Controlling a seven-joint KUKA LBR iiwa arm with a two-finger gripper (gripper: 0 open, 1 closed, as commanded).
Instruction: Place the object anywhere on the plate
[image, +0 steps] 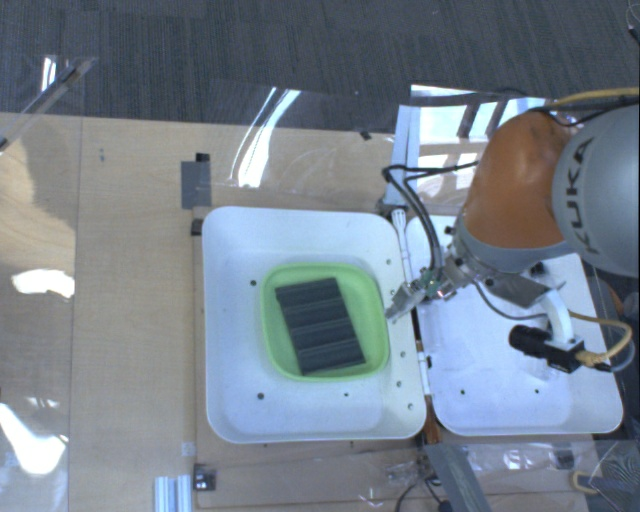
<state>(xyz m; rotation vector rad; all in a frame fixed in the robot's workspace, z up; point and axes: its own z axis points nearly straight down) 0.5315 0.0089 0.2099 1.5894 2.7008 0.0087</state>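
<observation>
A green square plate (325, 322) sits in the middle of the left white bin (240, 395). A dark grey ribbed block (319, 326) lies flat on the plate, slightly turned, and covers most of its floor. My gripper (405, 298) hangs over the seam between the two bins, just right of the plate's right rim and apart from the block. Nothing shows in the gripper.
The grey and orange arm (520, 190) covers the upper part of the right bin (500, 395). A black connector with a cable (545, 345) hangs over that bin. A grey bracket (196, 183) stands on the wooden bench above the left bin.
</observation>
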